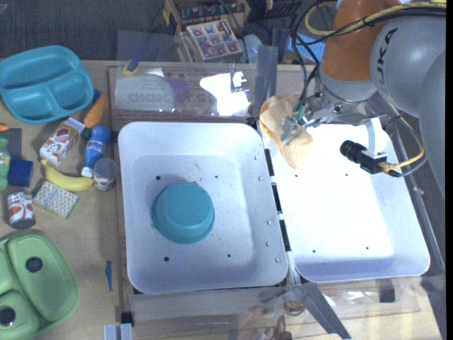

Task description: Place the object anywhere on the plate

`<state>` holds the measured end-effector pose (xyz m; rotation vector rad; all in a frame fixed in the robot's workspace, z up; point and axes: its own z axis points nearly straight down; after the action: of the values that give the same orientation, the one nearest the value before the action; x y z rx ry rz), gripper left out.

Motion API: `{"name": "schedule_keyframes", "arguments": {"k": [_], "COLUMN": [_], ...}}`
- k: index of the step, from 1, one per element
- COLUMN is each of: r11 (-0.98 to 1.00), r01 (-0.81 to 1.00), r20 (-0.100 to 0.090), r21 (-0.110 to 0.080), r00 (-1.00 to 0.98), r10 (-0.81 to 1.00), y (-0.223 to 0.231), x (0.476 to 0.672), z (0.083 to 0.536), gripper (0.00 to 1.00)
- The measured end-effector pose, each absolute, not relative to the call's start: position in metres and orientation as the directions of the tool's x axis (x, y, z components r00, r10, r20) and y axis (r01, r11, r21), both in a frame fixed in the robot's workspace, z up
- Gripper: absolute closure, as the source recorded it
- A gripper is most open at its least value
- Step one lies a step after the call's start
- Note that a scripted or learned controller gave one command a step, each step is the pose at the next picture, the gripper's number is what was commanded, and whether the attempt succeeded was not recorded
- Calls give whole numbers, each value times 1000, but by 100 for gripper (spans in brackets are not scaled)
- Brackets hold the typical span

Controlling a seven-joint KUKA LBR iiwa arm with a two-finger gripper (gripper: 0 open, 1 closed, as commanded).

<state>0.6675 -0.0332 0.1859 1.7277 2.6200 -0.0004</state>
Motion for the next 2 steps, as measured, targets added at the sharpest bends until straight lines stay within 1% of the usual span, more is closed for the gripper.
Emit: {"name": "schedule_keyframes", "arguments": {"k": [1,2], "r11": [530,457], "r01": [848,889], "r20": [0,1], "r21": [1,-2], "r00": [-530,-457], "r10": [848,889], "y": [38,86], "x": [613,579], "z": [185,217], "gripper": [100,100]}}
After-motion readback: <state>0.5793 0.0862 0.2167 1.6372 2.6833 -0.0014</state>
